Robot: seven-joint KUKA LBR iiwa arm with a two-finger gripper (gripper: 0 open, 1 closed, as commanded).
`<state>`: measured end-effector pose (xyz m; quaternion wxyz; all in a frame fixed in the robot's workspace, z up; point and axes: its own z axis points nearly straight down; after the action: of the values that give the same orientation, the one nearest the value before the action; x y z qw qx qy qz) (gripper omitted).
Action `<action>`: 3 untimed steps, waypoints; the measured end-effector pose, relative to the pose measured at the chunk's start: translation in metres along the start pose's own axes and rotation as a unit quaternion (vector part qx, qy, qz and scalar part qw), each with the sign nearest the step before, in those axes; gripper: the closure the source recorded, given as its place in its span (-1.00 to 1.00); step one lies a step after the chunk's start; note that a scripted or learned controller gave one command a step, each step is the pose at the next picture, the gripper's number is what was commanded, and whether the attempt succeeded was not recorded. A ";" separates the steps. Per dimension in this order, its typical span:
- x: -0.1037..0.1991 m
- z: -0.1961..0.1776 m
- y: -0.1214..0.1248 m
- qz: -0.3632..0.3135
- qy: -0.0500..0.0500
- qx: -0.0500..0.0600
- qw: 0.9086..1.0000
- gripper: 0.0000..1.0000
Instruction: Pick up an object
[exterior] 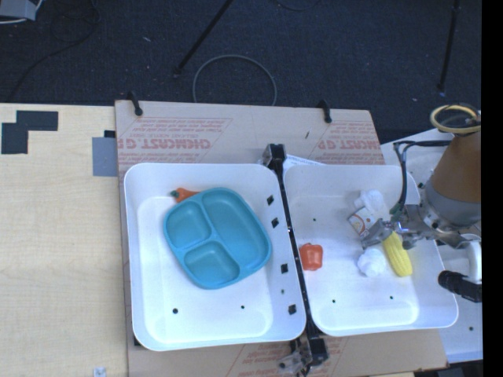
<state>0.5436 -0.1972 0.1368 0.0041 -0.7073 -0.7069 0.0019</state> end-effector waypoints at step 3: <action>0.004 -0.025 0.004 -0.001 -0.002 -0.006 1.000 1.00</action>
<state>0.5474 -0.1936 0.1619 -0.0016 -0.7067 -0.7075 -0.0008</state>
